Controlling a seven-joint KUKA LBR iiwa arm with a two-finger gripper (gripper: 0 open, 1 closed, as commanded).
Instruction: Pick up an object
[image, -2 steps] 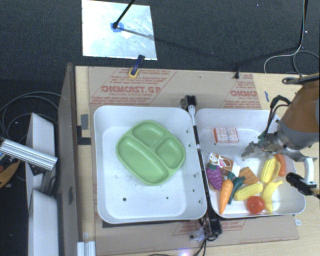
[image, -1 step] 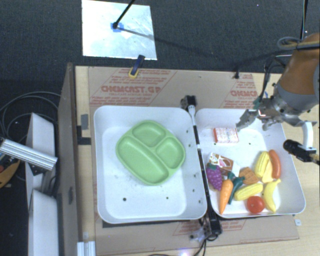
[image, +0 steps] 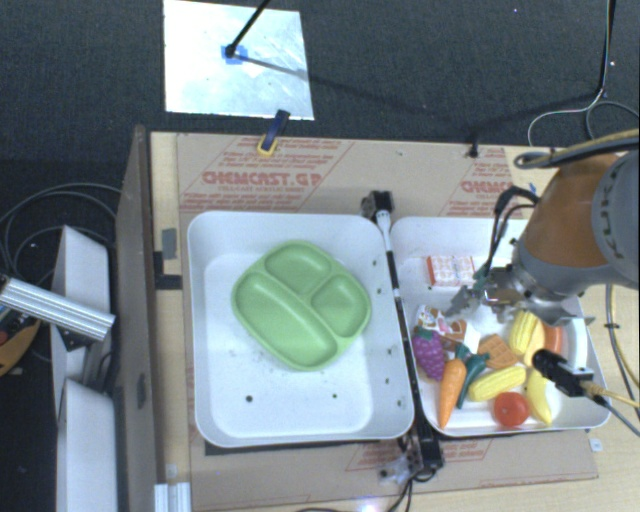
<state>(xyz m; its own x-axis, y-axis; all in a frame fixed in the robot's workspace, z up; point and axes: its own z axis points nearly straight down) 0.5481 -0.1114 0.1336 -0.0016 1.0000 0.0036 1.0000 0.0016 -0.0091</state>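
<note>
Toy food was heaped in the right bin (image: 455, 250): carrot (image: 451, 384), grapes (image: 429, 354), corn (image: 497, 381), tomato (image: 511, 408), banana (image: 538, 396), plus a small box (image: 450, 268) lying apart near the far wall. Left bin (image: 215, 400) held a green divided plate (image: 300, 302). Pieces looked like light, stiff, smooth plastic, likely slippery; the carrot's thick orange middle seemed the best place to grip. Arm (image: 575, 215) reached in from the right, wrist bent down over the pile. Gripper (image: 480, 293) sat just above the food, near the box; could not tell the jaws' state, nothing seen between them.
</note>
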